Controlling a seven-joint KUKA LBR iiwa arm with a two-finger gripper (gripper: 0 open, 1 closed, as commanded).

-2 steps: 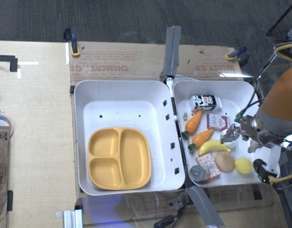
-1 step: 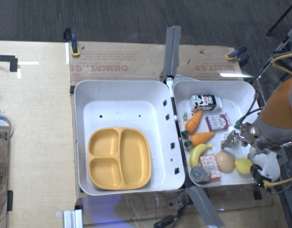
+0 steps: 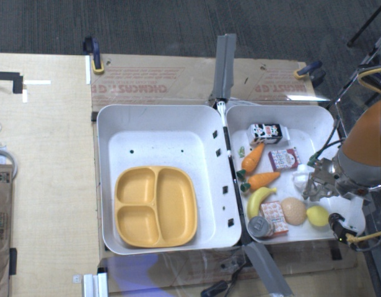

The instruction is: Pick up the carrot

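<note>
Two carrots (image 3: 253, 157) are lying in the right bin (image 3: 323, 117). The hand (image 3: 316, 187) is hovering near the bin's right side, its grip impossible to tell.

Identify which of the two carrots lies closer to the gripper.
The lower carrot, beside the banana; the other carrot lies farther from the gripper, below the milk carton.

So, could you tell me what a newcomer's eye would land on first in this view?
Most likely the yellow divided plate, alone in the left bin. Next comes the crowded right bin, where two carrots lie near its left wall among a banana, a lemon and small packets. The gripper hangs over that bin's right side, apart from both carrots.
</note>
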